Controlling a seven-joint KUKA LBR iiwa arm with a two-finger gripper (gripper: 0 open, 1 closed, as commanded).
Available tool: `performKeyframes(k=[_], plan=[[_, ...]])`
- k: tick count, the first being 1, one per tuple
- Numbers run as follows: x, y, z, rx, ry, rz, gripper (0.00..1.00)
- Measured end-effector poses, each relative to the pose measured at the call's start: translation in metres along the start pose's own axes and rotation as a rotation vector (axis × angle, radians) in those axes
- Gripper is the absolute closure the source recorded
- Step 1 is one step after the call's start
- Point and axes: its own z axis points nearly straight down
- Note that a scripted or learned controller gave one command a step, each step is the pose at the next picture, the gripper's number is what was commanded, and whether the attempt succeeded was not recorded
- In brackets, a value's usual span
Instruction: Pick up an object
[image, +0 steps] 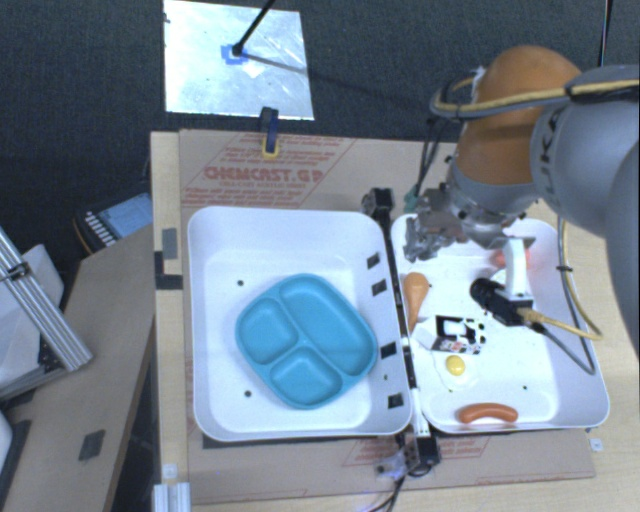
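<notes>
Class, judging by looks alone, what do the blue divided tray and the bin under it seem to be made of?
Blue divided tray: probably moulded plastic, smooth and matt, with even colour and rounded compartment edges. Left white bin: likely thin formed plastic, slightly glossy, with soft rounded corners; the view leaves this open.

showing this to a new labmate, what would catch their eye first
Probably the bright blue three-compartment plastic tray, lying alone in the left white bin. Next, the grey arm's gripper hanging over the right white bin, just above an orange toy carrot.
</notes>
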Motion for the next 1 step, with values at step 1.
performKeyframes(k=[1], plan=[[0.0438, 0.0012, 0.0041, 0.001, 0.001, 0.0, 1.0]])
